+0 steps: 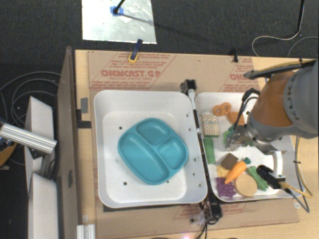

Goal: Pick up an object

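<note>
Bench board (149,68) under both bins reads "CHEMCAST GP" in red

Dark carpet (40,29) surrounds a wooden bench (164,66). A shiny sheet (119,14), perhaps metal, lies on the floor; black cables (15,101) coil at left.
</note>
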Controlling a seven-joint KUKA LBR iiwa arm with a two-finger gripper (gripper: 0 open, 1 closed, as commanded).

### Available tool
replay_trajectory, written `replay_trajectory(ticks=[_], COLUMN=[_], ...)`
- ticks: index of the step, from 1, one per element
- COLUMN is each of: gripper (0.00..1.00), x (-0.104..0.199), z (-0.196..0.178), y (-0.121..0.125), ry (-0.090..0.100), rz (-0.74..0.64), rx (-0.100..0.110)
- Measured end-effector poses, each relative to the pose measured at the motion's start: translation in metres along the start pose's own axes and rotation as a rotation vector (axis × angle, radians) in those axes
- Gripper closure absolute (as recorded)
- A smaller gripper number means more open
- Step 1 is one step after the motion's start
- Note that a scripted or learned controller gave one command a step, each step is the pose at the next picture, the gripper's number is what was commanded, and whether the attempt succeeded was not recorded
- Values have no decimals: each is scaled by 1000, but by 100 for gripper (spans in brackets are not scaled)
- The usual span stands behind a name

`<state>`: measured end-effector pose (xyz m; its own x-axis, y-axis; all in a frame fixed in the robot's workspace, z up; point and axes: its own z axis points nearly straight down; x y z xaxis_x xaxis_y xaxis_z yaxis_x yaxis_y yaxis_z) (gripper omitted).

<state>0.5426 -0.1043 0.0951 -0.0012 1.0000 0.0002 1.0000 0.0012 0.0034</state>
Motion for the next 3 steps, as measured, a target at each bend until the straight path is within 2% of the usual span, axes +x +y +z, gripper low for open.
replay_trajectory(ticks=[1,2,3], gripper=[0,0,0], x=[0,-15,-23], z=[0,13,14], y=[0,109,114], ry=[0,10,19], rz=[0,6,8], rx=[0,63,73])
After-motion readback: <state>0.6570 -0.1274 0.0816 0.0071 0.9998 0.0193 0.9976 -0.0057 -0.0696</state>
